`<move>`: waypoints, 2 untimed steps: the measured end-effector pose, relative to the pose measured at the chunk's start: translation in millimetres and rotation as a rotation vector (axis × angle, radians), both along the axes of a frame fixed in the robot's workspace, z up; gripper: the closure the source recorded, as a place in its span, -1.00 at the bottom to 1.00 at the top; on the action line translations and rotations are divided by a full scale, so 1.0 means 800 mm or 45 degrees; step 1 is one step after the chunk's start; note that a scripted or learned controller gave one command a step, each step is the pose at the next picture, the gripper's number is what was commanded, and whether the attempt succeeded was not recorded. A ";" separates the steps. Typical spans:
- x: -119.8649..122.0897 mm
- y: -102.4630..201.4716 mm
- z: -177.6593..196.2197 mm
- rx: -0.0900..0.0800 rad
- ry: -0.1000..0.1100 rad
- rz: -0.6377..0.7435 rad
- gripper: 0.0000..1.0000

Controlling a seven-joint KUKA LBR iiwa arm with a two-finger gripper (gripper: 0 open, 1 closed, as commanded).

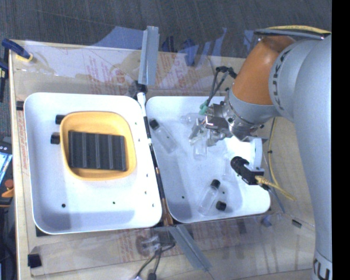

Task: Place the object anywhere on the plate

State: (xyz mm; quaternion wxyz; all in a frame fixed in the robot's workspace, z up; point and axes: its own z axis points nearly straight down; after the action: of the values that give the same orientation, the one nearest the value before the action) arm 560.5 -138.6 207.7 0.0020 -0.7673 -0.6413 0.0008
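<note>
Grey arm with orange band (262, 77) enters from the right, wrist over the right shallow white bin (181, 206); two-finger gripper (205, 132) low in that bin's upper middle; whether its fingers are open or closed cannot be told, metal and clear plastic blur together there. Small clear plastic bottle with black cap (161, 134) lies near the right bin's left wall, tilted, cap toward the upper left; apart from the gripper. Second clear bottle with black cap (210, 196) lies near the bin's lower edge, a loose black cap (221, 205) just beside it. Yellow rounded-square plate with dark ribbed centre (99, 146) sits in the left white bin (81, 217), well apart from both bottles.
</note>
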 end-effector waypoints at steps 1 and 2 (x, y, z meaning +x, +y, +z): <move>0.033 0.078 -0.021 0.000 0.001 0.296 1.00; 0.061 0.169 -0.020 -0.002 -0.004 0.530 1.00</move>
State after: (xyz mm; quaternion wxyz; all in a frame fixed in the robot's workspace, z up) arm 609.3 -3.4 191.6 0.0004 -0.6182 -0.7860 0.0006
